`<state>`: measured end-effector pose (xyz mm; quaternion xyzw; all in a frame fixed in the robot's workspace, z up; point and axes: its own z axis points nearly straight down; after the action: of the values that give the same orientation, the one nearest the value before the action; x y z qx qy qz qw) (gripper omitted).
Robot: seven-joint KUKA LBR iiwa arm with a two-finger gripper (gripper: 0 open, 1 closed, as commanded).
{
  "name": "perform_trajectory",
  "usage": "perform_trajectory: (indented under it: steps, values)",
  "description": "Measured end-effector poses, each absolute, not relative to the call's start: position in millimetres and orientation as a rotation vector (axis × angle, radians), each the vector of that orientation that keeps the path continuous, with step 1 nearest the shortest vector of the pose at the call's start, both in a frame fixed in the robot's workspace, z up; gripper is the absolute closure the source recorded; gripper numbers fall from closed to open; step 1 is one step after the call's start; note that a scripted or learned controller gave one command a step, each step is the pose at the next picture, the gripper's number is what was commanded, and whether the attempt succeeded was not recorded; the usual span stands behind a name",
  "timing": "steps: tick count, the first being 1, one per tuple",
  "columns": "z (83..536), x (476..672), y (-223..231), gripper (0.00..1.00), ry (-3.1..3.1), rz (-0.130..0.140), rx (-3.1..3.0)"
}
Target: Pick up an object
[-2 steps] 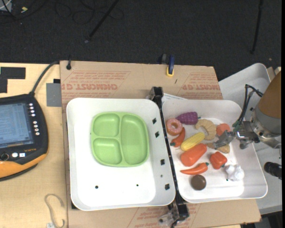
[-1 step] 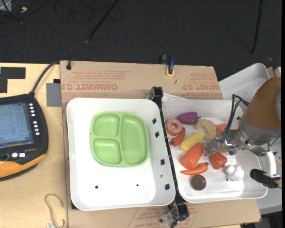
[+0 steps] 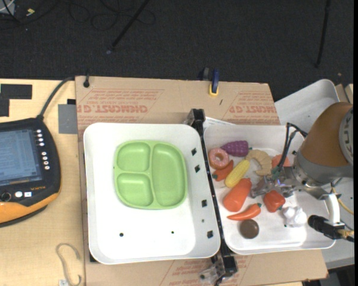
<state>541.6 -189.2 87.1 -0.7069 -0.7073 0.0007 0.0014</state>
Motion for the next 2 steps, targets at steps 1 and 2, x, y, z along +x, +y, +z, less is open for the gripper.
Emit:
perform_trajectory:
  steps: [1, 2]
  values:
    - [98, 541.1, -191, 1.00, -2.214, 0.001, -2.224]
    - [158, 544.6, -189, 1.00, -2.220, 0.000, -2.222]
